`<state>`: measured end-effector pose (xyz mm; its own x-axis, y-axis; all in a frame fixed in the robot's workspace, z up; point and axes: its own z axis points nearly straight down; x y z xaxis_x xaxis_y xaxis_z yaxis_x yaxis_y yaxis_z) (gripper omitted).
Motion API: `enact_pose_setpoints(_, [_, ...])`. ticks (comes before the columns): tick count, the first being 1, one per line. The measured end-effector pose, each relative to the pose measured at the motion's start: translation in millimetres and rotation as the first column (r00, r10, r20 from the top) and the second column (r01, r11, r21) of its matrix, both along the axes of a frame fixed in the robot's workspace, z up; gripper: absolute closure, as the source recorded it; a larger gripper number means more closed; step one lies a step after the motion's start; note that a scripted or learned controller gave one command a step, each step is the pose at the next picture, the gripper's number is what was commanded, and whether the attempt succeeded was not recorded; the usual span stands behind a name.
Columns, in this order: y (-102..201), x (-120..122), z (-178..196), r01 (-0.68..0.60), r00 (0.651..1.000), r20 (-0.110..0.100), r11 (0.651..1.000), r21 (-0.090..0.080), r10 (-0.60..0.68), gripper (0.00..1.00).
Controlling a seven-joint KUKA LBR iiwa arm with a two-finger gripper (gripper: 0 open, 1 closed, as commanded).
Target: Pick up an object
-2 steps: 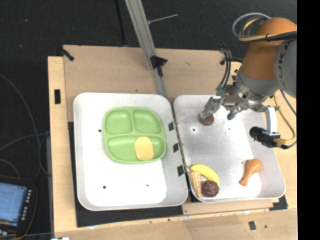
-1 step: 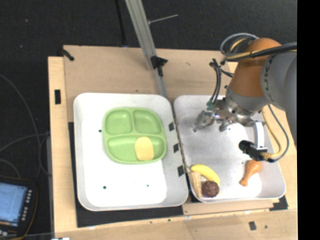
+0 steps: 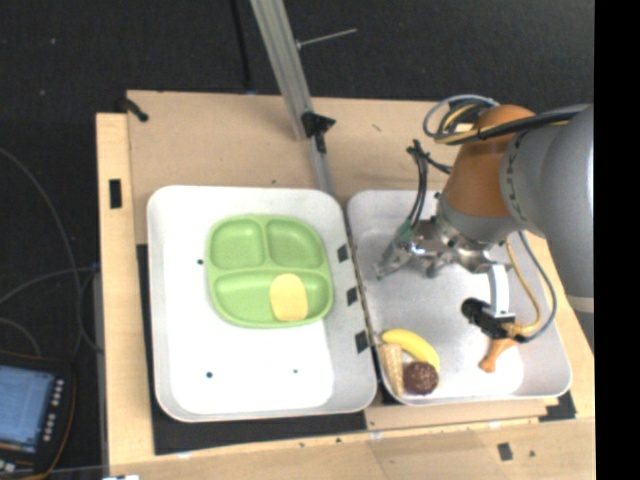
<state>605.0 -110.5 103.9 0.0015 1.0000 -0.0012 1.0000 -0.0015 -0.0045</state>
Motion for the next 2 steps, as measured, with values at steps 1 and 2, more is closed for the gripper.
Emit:
enact_pose_setpoints(1, [-1,2,15,0.006,1.000,0.008,1.000,0.001,-0.006,1.00])
enact_pose_setpoints(2, [-11,0,65,0.000,1.000,0.010,1.000,0.000,0.000,1.00])
